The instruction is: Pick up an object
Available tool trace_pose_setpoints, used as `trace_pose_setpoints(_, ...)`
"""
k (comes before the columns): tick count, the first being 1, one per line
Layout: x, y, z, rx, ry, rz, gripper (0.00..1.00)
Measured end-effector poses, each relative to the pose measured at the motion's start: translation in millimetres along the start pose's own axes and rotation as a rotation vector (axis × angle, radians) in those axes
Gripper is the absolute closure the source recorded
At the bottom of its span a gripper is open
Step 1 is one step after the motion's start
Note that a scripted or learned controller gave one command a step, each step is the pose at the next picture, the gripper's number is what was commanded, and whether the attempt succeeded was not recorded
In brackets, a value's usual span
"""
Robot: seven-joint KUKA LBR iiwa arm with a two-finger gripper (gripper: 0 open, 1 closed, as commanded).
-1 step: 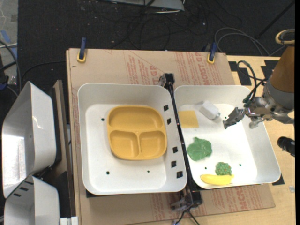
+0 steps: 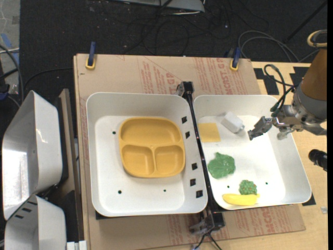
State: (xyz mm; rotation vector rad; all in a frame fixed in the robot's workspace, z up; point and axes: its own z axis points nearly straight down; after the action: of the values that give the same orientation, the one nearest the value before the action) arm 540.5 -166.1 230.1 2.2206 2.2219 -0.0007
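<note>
Approach step, nothing gripped. Gripper [image 2: 269, 128] over right bin [image 2: 296, 155], fingers spread (empty), just beside white block [image 2: 232, 122]. Next: shift left, descend, close squarely on it.

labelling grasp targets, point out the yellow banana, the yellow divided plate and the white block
yellow banana [image 2: 240, 199], camera view, middle of its length
yellow divided plate [image 2: 152, 127], camera view, bare floor of its wide upper compartment
white block [image 2: 232, 122], camera view, centre of its top face
</note>
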Motion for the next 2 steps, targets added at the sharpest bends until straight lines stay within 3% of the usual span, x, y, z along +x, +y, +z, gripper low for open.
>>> trace_pose_setpoints(2, -13, -10, 103, 0.005, 0.001, 0.003, 0.0)
